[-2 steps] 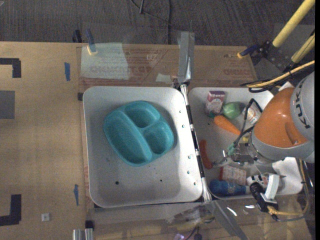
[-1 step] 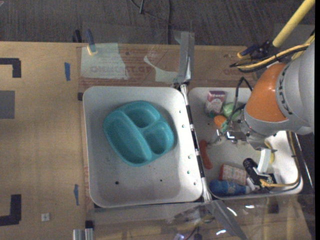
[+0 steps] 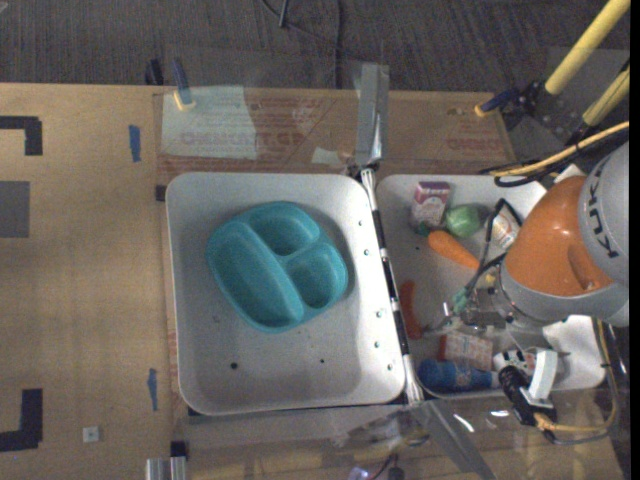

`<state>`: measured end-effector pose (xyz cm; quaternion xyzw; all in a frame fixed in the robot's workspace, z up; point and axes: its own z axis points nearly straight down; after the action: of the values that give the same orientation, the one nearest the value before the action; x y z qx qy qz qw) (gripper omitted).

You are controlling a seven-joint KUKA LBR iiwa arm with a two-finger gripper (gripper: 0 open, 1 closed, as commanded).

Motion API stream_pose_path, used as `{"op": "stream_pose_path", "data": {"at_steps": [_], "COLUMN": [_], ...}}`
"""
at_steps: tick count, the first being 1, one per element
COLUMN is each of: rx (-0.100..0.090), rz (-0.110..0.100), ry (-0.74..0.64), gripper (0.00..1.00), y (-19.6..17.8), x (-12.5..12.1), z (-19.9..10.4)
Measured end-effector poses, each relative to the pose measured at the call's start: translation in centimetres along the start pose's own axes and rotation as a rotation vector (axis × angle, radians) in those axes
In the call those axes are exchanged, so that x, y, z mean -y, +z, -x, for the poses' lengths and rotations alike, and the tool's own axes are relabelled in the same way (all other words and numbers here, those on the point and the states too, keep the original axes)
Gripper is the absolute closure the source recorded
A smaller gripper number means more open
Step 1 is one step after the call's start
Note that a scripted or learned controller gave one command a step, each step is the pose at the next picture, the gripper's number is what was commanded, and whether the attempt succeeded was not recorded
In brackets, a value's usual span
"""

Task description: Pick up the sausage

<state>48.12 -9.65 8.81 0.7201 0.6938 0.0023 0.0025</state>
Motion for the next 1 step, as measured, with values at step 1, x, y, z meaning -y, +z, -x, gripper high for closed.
{"op": "stream_pose_path", "data": {"at_steps": [1], "rx": [0.004], "rz": [0.006], "ry": [0.005], "gripper": [1.0], "y": [-1.08], "x": [-0.17], "z": [0.3]}}
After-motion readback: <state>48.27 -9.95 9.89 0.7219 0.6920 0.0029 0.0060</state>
